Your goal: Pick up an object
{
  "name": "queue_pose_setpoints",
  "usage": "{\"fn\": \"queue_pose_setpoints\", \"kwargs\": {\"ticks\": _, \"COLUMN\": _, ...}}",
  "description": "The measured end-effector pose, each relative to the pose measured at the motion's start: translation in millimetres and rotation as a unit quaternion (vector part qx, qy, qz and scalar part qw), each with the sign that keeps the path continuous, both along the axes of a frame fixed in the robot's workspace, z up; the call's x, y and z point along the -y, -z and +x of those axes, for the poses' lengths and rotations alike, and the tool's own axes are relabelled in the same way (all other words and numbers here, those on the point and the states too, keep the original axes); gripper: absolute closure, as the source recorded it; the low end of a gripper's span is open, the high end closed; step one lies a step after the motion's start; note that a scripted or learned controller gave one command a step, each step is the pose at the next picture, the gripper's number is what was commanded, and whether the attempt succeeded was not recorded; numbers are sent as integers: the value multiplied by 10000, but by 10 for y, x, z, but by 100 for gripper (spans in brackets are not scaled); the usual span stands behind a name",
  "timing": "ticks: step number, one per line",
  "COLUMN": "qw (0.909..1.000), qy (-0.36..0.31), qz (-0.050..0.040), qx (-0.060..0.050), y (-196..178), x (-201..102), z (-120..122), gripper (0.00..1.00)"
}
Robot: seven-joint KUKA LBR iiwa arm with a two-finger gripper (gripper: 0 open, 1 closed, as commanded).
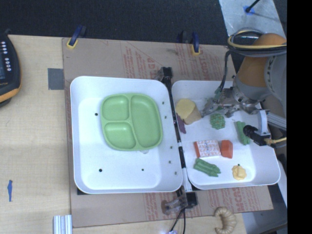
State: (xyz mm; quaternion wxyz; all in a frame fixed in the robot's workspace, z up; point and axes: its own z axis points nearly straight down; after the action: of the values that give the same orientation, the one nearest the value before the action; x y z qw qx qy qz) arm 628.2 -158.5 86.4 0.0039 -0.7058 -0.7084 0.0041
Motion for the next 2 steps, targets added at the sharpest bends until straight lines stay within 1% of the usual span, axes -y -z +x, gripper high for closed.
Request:
{"fn": "queue_pose_setpoints", "kwargs": {"ticks": 1, "qw": 10000, "qy": -12, "qz": -1, "qx": 58, "y": -63, "x": -93, "z": 294, "gripper": 0}}
{"fn": "queue_pose_setpoints", "kwargs": {"ticks": 2, "qw": 10000, "qy": -18, "qz": -5, "qx": 54, "y": -193, "x": -77, "z": 293, "gripper": 100}}
